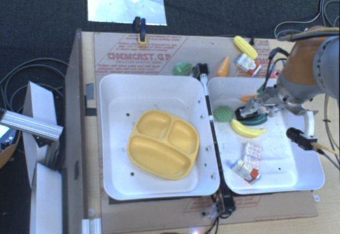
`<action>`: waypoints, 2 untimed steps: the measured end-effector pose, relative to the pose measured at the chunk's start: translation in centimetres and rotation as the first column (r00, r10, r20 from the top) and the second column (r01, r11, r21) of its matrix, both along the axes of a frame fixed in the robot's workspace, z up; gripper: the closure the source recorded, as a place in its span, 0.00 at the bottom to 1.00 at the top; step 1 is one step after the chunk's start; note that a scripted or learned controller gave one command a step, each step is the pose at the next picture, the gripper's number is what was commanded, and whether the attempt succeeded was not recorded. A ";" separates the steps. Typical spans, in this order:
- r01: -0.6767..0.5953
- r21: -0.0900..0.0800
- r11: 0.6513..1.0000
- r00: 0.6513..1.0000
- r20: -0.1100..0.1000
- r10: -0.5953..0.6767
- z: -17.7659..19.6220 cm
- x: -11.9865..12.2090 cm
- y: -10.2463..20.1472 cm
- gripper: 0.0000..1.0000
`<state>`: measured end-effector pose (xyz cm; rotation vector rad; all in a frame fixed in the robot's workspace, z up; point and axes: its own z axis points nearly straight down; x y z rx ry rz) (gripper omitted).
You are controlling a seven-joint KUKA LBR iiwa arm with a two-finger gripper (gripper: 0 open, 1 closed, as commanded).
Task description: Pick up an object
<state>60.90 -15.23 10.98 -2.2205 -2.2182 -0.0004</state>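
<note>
Camera view: banana (247,129) lies lengthwise left-to-right beneath tool (252,111); its grip state cannot be told

"CHEMCAST GP" — red print, cardboard sheet (159,49) under bins

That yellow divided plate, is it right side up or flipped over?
Right side up: the yellow divided plate shows its three hollow compartments facing upward, lying in the left bin.
</note>
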 end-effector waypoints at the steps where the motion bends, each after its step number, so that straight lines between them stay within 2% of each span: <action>1: -0.006 -0.005 1.000 1.000 0.011 0.006 -2.3 -2.8 3.5 0.00; 2: -0.005 -0.009 1.000 1.000 0.018 0.005 -1.0 -2.5 3.2 1.00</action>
